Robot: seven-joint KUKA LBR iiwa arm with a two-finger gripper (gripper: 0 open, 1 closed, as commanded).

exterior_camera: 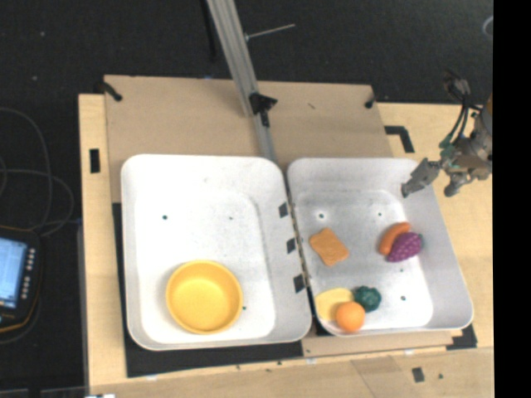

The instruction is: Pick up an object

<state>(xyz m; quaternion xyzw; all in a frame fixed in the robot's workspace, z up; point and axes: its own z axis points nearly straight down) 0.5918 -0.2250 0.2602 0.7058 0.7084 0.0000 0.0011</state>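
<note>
Objects lay waiting: a yellow bowl in the left bin; in the right bin, a tan cracker, an orange, a green piece and purple grapes (touching something orange). The gripper hovered open and unladen over the right rim; a straight descent on the isolated cracker seemed wisest.

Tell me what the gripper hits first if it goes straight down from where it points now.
Probably the white floor of the right bin near its upper right corner. The gripper hangs open there, apart from the purple grapes. Depth is unclear.
</note>
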